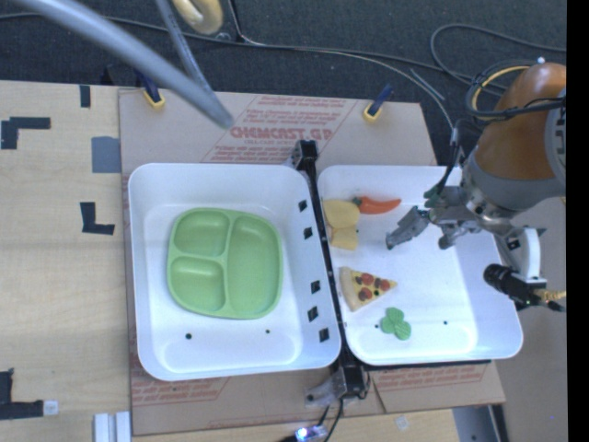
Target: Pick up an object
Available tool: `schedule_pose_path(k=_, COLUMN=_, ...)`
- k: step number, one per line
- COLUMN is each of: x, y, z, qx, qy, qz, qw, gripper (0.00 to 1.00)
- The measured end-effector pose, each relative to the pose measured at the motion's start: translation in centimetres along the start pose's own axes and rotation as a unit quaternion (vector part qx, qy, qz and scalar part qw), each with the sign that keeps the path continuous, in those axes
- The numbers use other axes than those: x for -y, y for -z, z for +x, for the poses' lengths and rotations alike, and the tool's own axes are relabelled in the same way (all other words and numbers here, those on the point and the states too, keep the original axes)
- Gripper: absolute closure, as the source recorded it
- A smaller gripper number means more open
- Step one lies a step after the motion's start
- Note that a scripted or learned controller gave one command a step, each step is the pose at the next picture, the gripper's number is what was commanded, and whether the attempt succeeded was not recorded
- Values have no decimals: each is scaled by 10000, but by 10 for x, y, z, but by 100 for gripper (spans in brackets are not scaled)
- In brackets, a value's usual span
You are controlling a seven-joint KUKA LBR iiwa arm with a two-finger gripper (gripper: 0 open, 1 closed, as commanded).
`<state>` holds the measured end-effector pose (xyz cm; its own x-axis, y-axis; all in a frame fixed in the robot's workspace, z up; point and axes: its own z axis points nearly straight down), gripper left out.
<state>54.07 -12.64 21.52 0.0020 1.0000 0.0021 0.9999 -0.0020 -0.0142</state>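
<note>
A wooden bench (55, 247) carries a cardboard sheet (276, 122), with dark floor and cables (460, 53) toward twelve o'clock, and on the cardboard two white bins sit side by side. The left bin (147, 339) holds a green divided plate (225, 262); the right bin (479, 339) holds a pizza slice (365, 287) near its middle, yellow pieces (341, 224) and a carrot (377, 205) at eleven o'clock, and a green leaf (397, 323) at six. The arm's gripper (425, 232) hangs over the right bin at about two o'clock, fingers spread and released, grasping nothing.
</note>
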Motion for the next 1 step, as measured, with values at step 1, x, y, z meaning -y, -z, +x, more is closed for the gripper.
schedule_pose_path(k=1, x=-3, y=7, z=0, qx=9, qy=18, qz=-62, qw=10000, gripper=0)
